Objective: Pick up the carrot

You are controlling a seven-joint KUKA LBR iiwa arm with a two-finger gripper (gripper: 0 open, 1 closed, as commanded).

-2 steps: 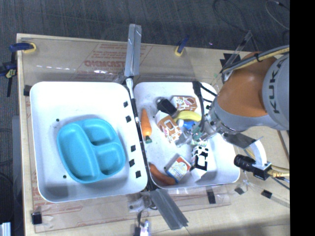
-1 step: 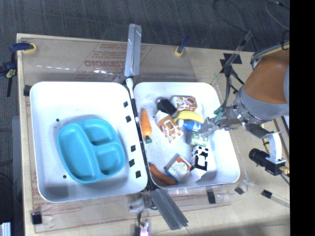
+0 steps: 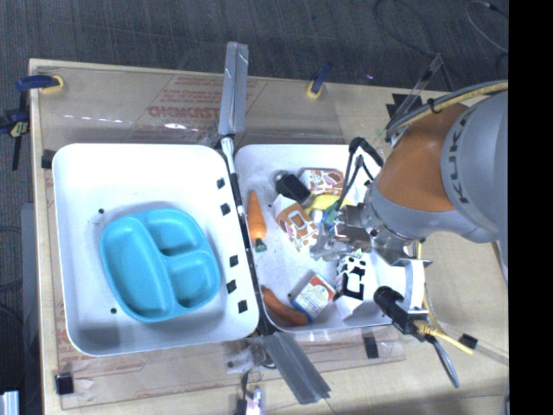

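The pincer [image 3: 333,239] hangs low in the right bin [image 3: 268,158] among small packages; I cannot tell its state. The carrot [image 3: 257,220] lies apart, along that bin's left wall. A blue tray [image 3: 161,264] sits in the left bin [image 3: 78,171].

— What do you have in the left bin [image 3: 78,180]?
— A divided tray [image 3: 160,262] in its middle.
— And the right bin [image 3: 285,158]?
— The carrot [image 3: 257,218] lies along its left wall. Right of it, a small carton [image 3: 296,224]; nearer you, another carton [image 3: 312,296] beside a sausage [image 3: 283,309]. The gripper [image 3: 333,236] sits over the bin's middle, arm [image 3: 441,175] coming from your right.
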